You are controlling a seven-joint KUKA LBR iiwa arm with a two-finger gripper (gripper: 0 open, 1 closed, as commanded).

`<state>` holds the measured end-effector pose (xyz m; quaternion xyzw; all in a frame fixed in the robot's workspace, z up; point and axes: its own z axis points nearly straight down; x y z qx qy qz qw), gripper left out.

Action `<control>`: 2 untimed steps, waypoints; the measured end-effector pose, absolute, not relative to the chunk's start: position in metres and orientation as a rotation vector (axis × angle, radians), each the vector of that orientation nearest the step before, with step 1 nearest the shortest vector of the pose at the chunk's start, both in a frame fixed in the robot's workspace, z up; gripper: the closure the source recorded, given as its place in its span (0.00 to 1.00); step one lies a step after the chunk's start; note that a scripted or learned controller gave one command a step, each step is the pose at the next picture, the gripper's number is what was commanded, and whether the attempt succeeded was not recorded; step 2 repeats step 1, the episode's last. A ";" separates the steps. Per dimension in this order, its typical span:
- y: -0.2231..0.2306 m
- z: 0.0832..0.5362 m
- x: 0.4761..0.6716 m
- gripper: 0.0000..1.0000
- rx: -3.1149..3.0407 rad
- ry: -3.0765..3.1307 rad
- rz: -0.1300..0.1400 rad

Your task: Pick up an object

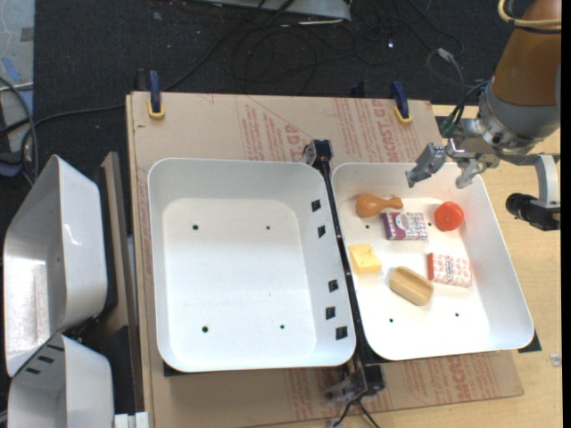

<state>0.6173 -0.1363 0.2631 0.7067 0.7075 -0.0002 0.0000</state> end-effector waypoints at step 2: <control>-0.125 0.107 0.628 0.00 2.213 2.216 0.009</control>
